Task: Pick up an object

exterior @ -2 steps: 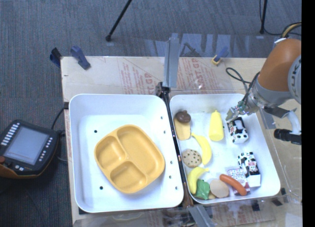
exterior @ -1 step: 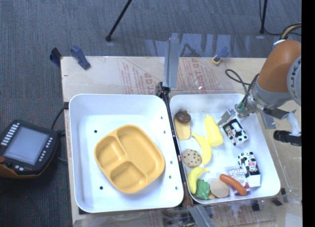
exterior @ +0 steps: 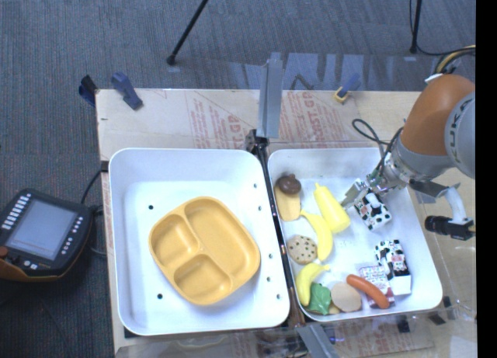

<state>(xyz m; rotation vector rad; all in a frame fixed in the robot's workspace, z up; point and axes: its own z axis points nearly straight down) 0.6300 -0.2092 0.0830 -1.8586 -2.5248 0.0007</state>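
It was a robotics lab: a teach pendant (exterior: 40,234) lay on grey carpet at left, tripod legs (exterior: 196,16) stood beyond a clamped plywood bench (exterior: 194,119).

One camera hangs fixed above the plywood-topped desk (exterior: 194,119), looking down at a slant from its near edge, far enough off to take in both shallow white plastic bins whole. The left white bin (exterior: 132,185) sits toward nine o'clock, the right white bin (exterior: 419,248) toward four o'clock. Grey carpet floor (exterior: 93,22) fills twelve o'clock, beyond the desk. The grey arm with its orange band (exterior: 435,119) enters at three o'clock.
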